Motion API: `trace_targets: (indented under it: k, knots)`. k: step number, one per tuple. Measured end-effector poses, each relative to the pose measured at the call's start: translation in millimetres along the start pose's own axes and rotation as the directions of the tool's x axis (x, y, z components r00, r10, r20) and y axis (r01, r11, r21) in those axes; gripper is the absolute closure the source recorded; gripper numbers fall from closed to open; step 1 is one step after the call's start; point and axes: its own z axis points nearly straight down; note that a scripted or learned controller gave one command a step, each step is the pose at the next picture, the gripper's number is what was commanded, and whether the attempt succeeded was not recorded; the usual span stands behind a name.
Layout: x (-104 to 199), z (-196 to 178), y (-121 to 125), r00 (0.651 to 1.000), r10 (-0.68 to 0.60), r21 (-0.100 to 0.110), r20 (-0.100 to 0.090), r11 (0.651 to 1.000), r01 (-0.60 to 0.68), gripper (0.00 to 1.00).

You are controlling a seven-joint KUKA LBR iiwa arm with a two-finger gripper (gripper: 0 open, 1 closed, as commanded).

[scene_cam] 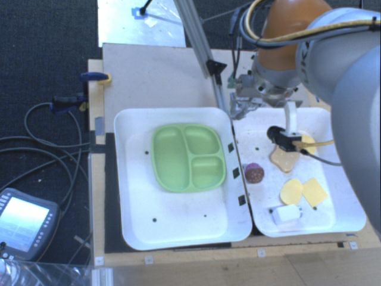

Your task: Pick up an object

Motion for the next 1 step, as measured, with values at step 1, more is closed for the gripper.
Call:
trace_targets:
  k: [1]
  knots:
    - [52.0,11.4,11.6,1.0,0.001,0.003,0.001,1.0,-0.001,1.0]
